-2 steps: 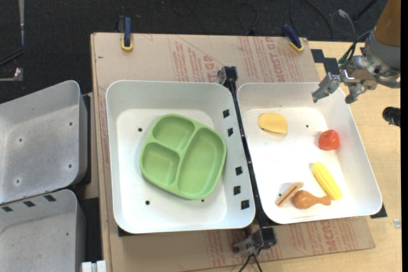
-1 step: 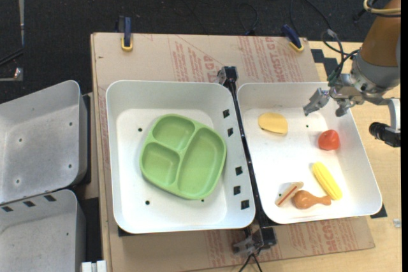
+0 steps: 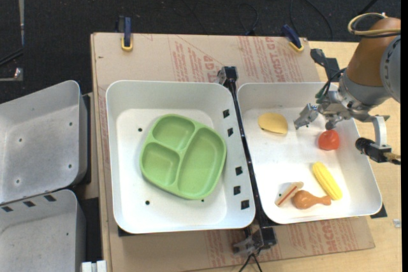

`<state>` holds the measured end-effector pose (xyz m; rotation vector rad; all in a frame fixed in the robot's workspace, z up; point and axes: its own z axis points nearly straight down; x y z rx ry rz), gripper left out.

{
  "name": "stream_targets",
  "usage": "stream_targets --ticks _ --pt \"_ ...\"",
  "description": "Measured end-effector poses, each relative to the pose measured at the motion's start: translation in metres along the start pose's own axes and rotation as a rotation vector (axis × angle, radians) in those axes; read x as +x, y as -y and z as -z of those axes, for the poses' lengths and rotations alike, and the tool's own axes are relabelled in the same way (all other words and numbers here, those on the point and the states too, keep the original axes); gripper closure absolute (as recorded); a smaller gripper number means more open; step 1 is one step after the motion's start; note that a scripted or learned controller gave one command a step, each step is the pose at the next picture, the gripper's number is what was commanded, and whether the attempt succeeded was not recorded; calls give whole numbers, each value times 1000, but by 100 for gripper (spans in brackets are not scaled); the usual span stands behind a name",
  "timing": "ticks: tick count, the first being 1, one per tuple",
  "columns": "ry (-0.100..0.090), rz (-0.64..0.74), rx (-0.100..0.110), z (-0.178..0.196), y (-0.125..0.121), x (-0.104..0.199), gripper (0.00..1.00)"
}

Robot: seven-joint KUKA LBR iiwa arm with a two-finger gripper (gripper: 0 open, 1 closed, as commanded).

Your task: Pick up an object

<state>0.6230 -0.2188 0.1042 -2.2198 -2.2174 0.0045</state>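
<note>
1 fixed cam, mounted high over the bench (image 3: 166,48), looking down at a slant, mid-distance. Both white bins in frame: left bin (image 3: 121,156) centre-left, right bin (image 3: 357,200) right of it. Dark floor w/ cables up top. Arm (image 3: 373,64) enters from right.

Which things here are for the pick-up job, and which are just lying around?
For the job: the hand and what it could pick in the right bin: yellow piece, red tomato, corn cob, drumstick, hot dog.

Lying about: green divided plate in the left bin, blue clamps.
</note>
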Motion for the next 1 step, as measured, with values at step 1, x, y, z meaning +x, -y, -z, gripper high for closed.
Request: stream_targets --ticks 1 --pt "2 1 -8 15 -2 0 100"
